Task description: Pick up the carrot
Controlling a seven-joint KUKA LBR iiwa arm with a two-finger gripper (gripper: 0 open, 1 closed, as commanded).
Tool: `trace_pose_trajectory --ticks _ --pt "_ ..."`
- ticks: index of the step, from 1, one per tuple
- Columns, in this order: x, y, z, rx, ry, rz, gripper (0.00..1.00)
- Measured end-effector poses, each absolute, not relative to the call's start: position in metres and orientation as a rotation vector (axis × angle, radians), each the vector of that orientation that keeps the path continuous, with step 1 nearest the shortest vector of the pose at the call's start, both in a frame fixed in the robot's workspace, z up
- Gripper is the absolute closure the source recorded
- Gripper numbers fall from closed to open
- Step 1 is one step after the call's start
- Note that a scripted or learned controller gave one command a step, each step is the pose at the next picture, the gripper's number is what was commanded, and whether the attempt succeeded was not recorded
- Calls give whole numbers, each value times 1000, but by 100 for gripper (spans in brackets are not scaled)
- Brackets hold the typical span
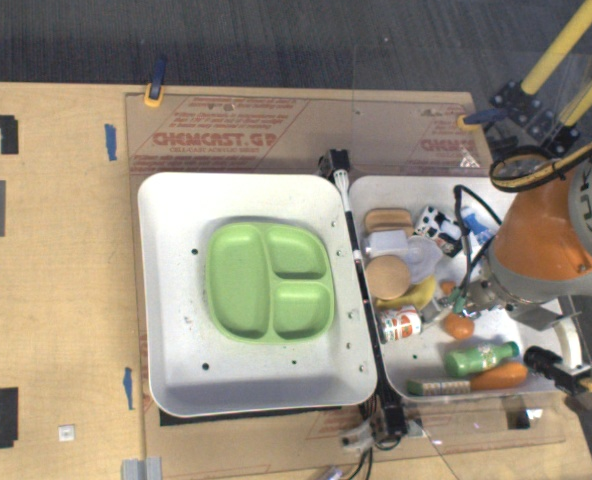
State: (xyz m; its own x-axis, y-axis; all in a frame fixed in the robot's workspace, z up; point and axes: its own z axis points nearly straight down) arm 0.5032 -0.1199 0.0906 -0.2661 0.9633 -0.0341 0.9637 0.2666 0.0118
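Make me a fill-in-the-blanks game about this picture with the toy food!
1. The divided plate in the left bin is colored ____.
2. The carrot lies in the ____ bin.
3. Right beside the carrot lies a green ____.
4. The band on the arm is colored ____.

Missing words: green; right; bottle; orange

Long, tapered orange toy carrot lies flat on the floor of the right-hand shallow white bin, near its front edge. Long axis runs roughly left-right, slightly tilted. It touches the green bottle lying just behind it, roughly parallel.
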Motion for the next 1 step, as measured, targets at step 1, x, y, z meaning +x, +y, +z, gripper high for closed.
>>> trace_pose_trajectory --ticks 1 --pt "527 -117 89 2262 2166 0 0"
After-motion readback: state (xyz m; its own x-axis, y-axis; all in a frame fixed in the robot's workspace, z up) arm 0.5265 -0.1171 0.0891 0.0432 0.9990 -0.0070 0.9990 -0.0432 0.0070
